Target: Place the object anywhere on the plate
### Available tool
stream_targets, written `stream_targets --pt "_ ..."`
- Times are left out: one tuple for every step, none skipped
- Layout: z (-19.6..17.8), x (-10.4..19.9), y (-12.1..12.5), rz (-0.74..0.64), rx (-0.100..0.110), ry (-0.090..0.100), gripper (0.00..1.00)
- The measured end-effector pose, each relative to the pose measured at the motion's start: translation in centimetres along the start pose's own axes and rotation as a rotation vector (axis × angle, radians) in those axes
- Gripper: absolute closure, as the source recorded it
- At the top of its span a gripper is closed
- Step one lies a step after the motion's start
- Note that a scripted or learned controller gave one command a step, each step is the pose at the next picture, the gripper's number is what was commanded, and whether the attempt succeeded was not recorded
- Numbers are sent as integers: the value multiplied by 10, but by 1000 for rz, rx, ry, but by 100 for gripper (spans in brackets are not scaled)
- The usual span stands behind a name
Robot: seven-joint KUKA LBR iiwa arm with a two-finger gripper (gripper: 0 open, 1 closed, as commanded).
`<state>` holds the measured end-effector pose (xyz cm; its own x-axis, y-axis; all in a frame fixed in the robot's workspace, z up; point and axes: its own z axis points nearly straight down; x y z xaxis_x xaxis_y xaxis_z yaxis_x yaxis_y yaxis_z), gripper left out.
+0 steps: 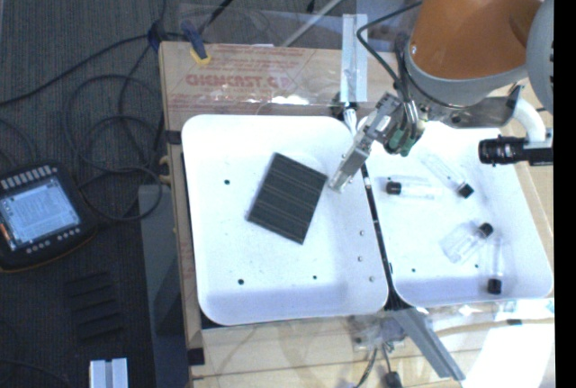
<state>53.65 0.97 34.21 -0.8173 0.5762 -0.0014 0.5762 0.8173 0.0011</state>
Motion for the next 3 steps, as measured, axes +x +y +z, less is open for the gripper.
stream_targets --pt "0 0 0 0 0 0 0" --pt "-16 -20 1 -159 0 -2 0" --pt "36 -18 40 -194 0 0 0"
